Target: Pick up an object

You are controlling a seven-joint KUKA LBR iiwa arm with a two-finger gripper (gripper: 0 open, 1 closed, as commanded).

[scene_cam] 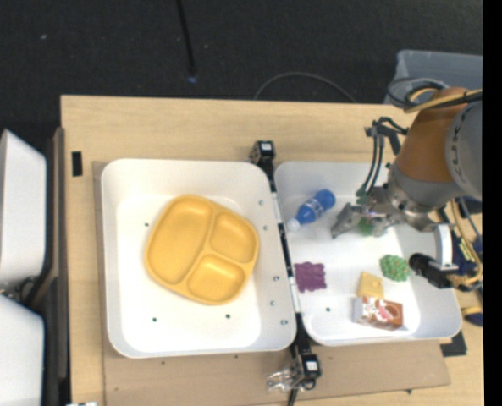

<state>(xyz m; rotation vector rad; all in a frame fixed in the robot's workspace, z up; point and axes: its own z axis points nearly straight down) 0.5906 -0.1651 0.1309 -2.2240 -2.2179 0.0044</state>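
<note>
The wooden counter (183, 125) carries two white bins. In the right bin (335, 328), the hand (362, 222) hovers low beside the blue bottle (314, 207), perhaps pinching a small green-purple object; I cannot tell. Next, it must lift straight.

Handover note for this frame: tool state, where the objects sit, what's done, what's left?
Tool: low in the right bin, near its far side; nothing visibly gripped.
Right bin: blue bottle, purple piece, green piece, yellow block, red-and-white packet.
Left bin: yellow divided tray.
Done: no pick visible.
Left: grasp one object and lift.
</note>
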